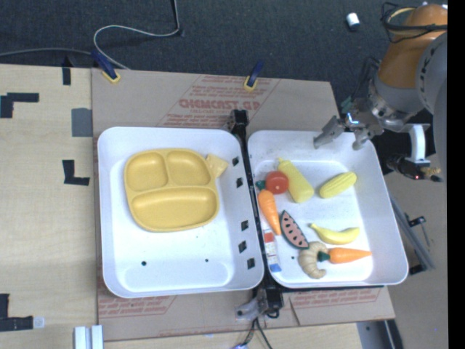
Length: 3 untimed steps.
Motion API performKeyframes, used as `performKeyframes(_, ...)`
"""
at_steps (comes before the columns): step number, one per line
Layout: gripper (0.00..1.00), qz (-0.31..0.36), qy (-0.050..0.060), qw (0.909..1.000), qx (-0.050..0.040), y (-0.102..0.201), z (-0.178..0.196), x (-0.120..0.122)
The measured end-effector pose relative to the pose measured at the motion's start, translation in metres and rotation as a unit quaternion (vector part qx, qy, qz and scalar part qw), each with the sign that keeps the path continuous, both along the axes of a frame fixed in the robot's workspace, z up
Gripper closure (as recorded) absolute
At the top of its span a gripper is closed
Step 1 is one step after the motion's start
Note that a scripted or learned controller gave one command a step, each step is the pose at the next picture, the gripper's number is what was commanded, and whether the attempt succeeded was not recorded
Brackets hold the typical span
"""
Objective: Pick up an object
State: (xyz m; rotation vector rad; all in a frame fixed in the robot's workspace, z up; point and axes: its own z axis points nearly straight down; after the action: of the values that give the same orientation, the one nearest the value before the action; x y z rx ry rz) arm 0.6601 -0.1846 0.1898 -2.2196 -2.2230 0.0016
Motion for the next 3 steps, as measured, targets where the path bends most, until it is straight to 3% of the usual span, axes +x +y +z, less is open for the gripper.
performKeyframes(1, 0.00, 0.000, 0.000, 1.0000, -0.0001, 0.041, -0.094, 0.007)
performKeyframes(2, 0.00, 0.000, 0.000, 1.0000, 0.0004, 0.080, -0.104, -0.051)
performKeyframes(3, 0.00, -0.001, -0.001, 1.0000, -0.0003, 0.087, -0.104, -0.095)
